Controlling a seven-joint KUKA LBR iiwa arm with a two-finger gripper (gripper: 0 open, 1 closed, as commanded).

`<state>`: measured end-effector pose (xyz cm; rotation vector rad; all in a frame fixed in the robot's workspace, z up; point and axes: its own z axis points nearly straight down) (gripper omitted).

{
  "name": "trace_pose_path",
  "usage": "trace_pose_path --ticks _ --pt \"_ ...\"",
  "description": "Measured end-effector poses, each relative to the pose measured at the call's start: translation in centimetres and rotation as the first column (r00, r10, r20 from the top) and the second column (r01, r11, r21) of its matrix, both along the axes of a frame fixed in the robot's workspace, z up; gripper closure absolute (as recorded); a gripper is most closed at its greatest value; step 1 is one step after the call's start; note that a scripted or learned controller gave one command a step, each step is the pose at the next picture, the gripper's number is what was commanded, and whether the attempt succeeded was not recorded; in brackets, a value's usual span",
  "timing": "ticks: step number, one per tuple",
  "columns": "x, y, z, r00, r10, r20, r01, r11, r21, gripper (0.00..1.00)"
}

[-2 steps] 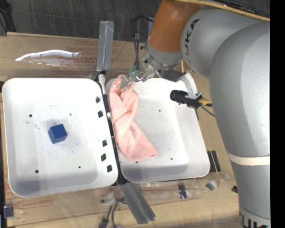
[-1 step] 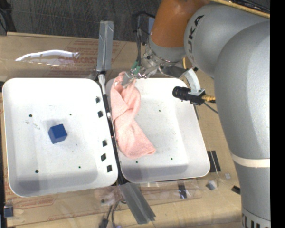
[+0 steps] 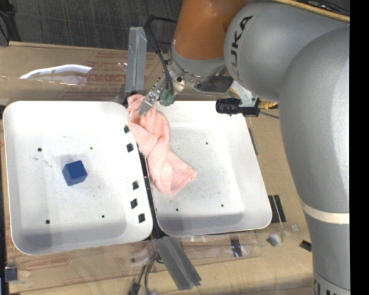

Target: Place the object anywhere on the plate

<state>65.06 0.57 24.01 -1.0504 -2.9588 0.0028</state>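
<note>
1. Gripper (image 3: 152,101) at far left corner of right bin (image 3: 234,217), just past the divider between bins; fingers clenched on top corner of pink cloth (image 3: 161,152).
2. Pink cloth hanging or draping from that pinch, trailing near and rightward; lower bunch resting on right bin floor near its left wall. Looks partly lifted, upper end off the floor, lower end touching.
3. Corner grip probably chosen because limp fabric gives no rigid body to clamp; pinching one edge lets the rest follow by gravity.
4. Left bin (image 3: 24,238) holding small blue cube (image 3: 75,172), left of centre, well apart from cloth and gripper. Untouched, flat on floor.
5. No distinct plate seen; cannot tell which surface counts as plate. Possibly one white bin standing in for it. Which object is meant also unclear; cloth taken as task thing since clamped.
6. Stage guess: grasp made, lift under way, transfer not yet done.
7. Arm (image 3: 277,54) bulking over far right, orange band (image 3: 200,23) above wrist; reach from right explains wrist tilt toward divider.
8. Risks: cloth slipping from thin pinch, trailing end snagging on divider rim or black clips (image 3: 134,186) when carried across.
</note>
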Motion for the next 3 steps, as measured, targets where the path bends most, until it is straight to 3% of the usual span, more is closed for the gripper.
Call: trace_pose_path --ticks 1,2,3 --pt "0.0 5.1 -1.2 0.919 0.394 -0.001 -0.394 0.919 0.001 1.0" --pt "0.5 10.1 -0.8 0.774 0.633 0.005 -0.633 0.774 -0.002 1.0" --pt "0.5 10.1 -0.8 0.774 0.633 0.006 -0.633 0.774 -0.002 0.0"
